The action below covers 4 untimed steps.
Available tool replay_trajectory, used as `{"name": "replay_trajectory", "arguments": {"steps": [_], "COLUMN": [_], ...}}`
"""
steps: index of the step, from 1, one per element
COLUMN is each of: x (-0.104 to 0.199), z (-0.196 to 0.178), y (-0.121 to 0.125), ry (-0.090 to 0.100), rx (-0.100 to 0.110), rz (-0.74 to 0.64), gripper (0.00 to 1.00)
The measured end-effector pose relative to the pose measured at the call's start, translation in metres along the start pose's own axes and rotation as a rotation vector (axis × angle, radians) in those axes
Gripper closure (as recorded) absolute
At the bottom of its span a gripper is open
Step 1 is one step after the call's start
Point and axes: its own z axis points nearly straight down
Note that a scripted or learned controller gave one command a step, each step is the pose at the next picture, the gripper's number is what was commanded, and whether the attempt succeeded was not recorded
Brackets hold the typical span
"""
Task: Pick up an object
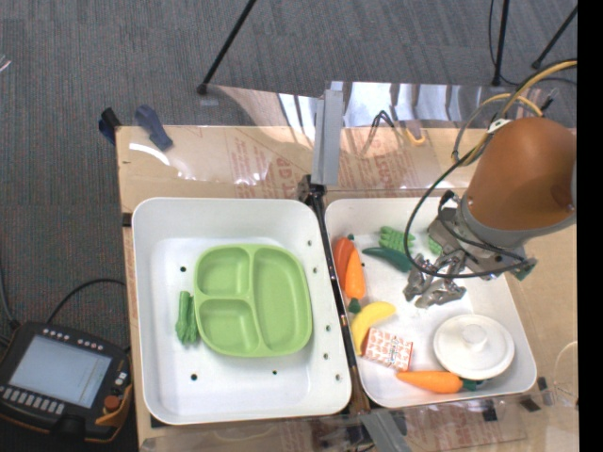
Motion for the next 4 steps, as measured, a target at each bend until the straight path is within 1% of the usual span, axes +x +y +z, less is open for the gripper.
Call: {"name": "replay_trajectory", "arguments": {"steps": [1, 2, 3, 4], "x": [-0.007, 0.064, 0.018, -0.027], "z": [0.068, 0.063, 0.066, 0.066], "y": [-0.037, 0.023, 0.037, 0.003], "ry": [-0.001, -0.001, -0.003, -0.003], "rx": [-0.001, 0.001, 0.003, 0.003], "rz": [0.211, 0.345, 0.645, 1.281], "gripper": [1.0, 1.0, 1.0, 1.0]}}
